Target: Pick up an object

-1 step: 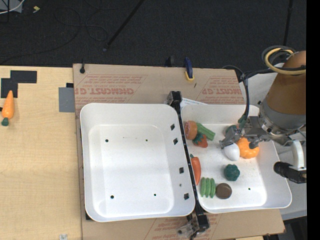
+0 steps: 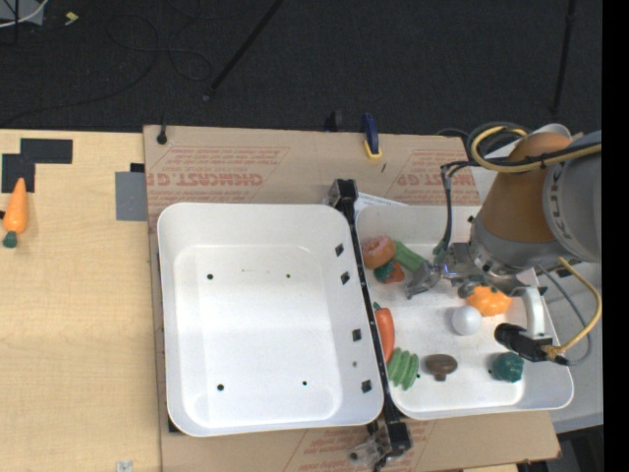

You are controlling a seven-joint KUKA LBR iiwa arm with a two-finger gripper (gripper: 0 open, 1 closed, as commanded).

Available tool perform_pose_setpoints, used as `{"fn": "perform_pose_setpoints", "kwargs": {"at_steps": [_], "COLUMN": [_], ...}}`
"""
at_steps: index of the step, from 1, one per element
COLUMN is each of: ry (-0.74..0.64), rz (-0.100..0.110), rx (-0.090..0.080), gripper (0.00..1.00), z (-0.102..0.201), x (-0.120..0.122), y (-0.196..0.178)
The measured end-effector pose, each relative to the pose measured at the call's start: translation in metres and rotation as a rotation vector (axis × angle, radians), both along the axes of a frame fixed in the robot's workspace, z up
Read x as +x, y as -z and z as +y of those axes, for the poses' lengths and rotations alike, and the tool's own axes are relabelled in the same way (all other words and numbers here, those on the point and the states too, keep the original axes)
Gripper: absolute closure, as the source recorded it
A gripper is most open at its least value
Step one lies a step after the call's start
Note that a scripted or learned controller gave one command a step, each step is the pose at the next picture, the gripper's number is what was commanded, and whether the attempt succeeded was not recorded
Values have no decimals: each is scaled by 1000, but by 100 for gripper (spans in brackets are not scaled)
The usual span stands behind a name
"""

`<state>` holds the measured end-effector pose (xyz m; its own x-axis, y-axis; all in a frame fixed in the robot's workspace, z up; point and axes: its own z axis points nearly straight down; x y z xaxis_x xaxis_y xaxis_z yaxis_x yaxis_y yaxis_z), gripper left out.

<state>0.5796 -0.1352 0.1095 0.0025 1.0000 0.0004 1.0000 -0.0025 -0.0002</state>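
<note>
In the right bin (image 2: 550, 396) lie several small objects. My gripper (image 2: 427, 281) is low over the bin's middle, just right of a green piece (image 2: 406, 259), a small red piece (image 2: 393, 274) and an orange-pink piece (image 2: 377, 252). A white ball (image 2: 464, 320) and an orange piece (image 2: 489, 301) lie under the wrist. Along the bin's left wall sit a red-orange pepper shape (image 2: 384, 330) and a ridged green piece (image 2: 403, 368). Toward the front are a brown disc (image 2: 439, 365) and a teal piece (image 2: 508, 367). Nothing shows between the gripper's tips.
The left bin (image 2: 187, 264) stands beside the right one, with a black divider rail (image 2: 356, 293) between them. A toy carrot (image 2: 15, 214) lies on the bench at the far left. A blue clamp (image 2: 371, 136) stands at the back edge.
</note>
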Motion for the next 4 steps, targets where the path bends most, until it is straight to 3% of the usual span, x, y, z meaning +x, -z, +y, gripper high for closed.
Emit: {"fn": "perform_pose_setpoints", "kwargs": {"at_steps": [1, 2, 3, 4], "ry": [-13, -2, -11, -9], "rz": [27, 6, 7, 4], "rx": [0, 3, 18, -1], "gripper": [0, 0, 0, 0], "z": [19, -37, -55, 45], "x": [61, 64, 62, 64], "y": [24, 22, 22, 18]}}
